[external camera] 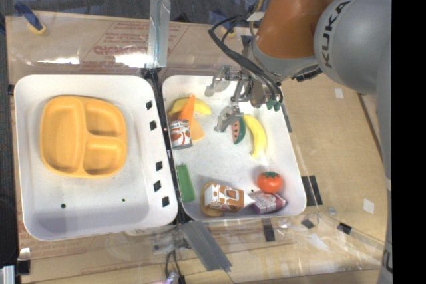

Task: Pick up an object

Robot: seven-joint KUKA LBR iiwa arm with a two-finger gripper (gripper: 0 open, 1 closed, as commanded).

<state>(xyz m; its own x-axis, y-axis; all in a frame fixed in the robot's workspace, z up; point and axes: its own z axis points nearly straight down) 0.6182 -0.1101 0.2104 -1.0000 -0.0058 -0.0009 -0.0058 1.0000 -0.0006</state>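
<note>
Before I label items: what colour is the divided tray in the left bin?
Yellow-orange, plain; the divided tray shows best in the camera view.

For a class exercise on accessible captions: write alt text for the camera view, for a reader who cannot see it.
A grey and orange robot arm's gripper hangs over the right white bin, just above a watermelon slice beside a banana, with a tomato, can and cartons nearby. The left bin holds a yellow divided tray.
</note>
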